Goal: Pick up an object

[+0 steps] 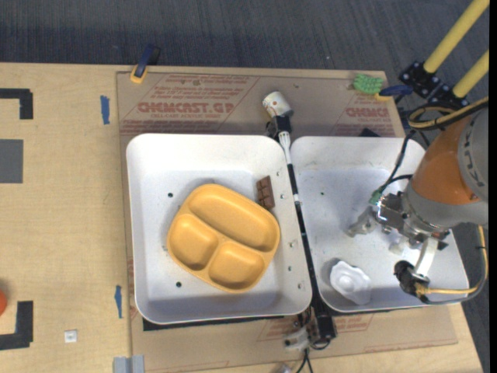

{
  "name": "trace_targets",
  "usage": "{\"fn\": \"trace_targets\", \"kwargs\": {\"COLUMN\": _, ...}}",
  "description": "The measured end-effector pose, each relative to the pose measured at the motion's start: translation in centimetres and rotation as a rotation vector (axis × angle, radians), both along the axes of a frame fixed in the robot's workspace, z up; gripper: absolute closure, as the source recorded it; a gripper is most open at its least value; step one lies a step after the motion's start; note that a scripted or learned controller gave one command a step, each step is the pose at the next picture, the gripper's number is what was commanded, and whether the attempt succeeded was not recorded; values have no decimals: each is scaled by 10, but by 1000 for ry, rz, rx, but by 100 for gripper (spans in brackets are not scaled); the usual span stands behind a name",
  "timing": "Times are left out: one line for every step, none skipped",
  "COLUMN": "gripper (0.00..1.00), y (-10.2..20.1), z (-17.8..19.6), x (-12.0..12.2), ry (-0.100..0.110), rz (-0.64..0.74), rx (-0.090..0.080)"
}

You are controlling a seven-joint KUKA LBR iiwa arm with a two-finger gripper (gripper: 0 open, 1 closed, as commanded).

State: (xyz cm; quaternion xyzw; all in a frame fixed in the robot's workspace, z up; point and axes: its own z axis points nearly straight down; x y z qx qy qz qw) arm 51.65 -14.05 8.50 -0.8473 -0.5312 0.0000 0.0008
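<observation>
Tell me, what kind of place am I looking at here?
Probably a robot test bench in a lab: a grey and orange arm reaches over two white bins, one holding a yellow divided tray, with cables and taped cardboard beneath.

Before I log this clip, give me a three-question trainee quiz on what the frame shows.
1. True or false: the yellow divided tray lies in the left bin.
2. Which bin holds the small white object? A) left B) right
3. Fill in: the gripper is over the ____ bin.

Key: 1 true. 2 B, near the front edge of the right bin. 3 right.
</observation>
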Motion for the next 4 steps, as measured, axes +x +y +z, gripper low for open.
{"fn": "trace_targets", "kwargs": {"gripper": 0, "y": -29, "z": 0, "x": 24, "ry": -4, "rz": 635, "rx": -3}}
{"fn": "trace_targets", "kwargs": {"gripper": 0, "y": 2, "z": 1, "x": 58, "ry": -5, "rz": 774, "rx": -4}}
{"fn": "trace_targets", "kwargs": {"gripper": 0, "y": -6, "z": 0, "x": -19, "ry": -2, "rz": 733, "rx": -2}}
{"fn": "trace_targets", "kwargs": {"gripper": 0, "y": -17, "z": 74, "x": 14, "ry": -4, "rz": 677, "rx": -3}}
